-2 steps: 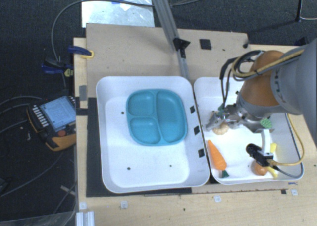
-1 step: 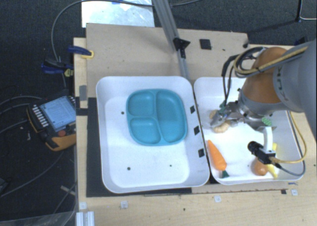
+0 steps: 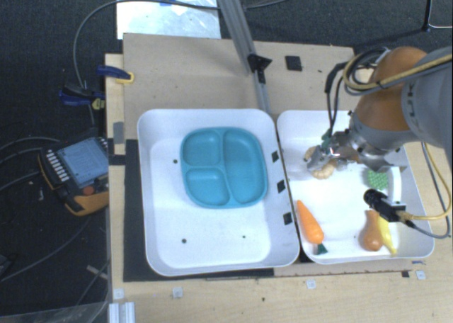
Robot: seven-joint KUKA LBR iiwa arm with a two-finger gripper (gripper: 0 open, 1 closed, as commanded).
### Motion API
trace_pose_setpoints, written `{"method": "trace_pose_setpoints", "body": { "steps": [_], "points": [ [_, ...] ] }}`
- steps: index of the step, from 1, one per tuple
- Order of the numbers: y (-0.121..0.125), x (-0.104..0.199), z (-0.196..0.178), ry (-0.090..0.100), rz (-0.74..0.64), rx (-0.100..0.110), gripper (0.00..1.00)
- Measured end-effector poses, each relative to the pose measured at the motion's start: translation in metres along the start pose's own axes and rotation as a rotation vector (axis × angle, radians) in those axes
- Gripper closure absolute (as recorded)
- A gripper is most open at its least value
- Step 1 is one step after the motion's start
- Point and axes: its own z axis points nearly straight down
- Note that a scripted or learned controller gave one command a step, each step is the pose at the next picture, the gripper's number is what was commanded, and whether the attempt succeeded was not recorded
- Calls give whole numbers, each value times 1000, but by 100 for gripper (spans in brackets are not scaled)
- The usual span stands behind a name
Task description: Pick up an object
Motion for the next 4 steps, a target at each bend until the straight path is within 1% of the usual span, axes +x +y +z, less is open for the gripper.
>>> {"method": "trace_pose_setpoints", "body": {
  "steps": [1,2,3,4],
  "points": [
    [0,-3,-44,0,0,0,100],
    [2,-3,-98,0,-2,-2,100],
    [15,50,-104,3,-6,3,100],
    [24,105,-89,3,-6,5,100]
  ]
}}
